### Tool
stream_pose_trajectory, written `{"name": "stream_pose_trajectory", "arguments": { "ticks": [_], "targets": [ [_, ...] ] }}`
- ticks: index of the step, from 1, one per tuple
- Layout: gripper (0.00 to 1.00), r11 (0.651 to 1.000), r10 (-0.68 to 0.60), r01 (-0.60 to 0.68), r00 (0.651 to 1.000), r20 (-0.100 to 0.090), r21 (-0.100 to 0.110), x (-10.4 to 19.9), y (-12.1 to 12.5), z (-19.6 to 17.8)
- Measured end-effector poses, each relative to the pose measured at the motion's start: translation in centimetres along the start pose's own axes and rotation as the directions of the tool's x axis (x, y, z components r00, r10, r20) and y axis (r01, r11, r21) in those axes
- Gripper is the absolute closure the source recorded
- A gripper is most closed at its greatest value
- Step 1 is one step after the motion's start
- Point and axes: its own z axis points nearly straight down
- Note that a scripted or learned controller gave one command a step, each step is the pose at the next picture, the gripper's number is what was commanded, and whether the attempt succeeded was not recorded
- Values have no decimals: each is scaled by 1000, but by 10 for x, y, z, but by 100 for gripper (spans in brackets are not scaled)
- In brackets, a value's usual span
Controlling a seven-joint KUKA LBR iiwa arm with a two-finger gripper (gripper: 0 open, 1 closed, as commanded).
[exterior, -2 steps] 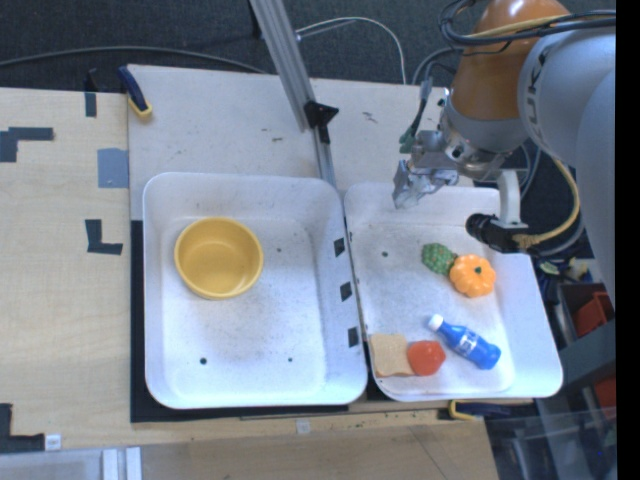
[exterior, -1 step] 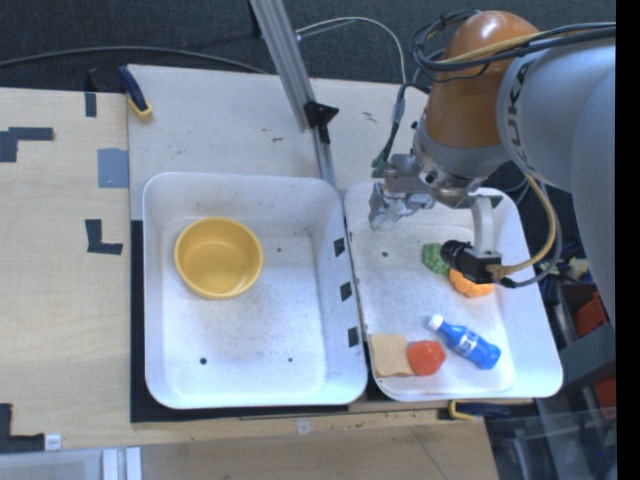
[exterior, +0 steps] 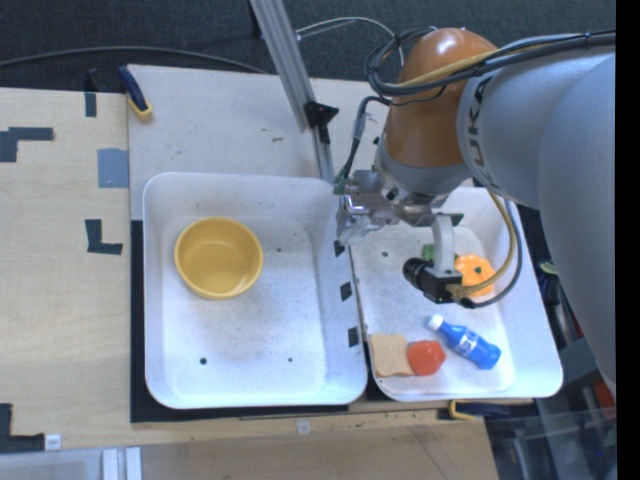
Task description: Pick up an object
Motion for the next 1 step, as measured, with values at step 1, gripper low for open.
{"name": "stream_pose_trajectory", "arguments": {
  "ticks": [1],
  "targets": [
    [100,1000,-1,1,1000,-1,-1,48,-32,-9]
  ]
}}
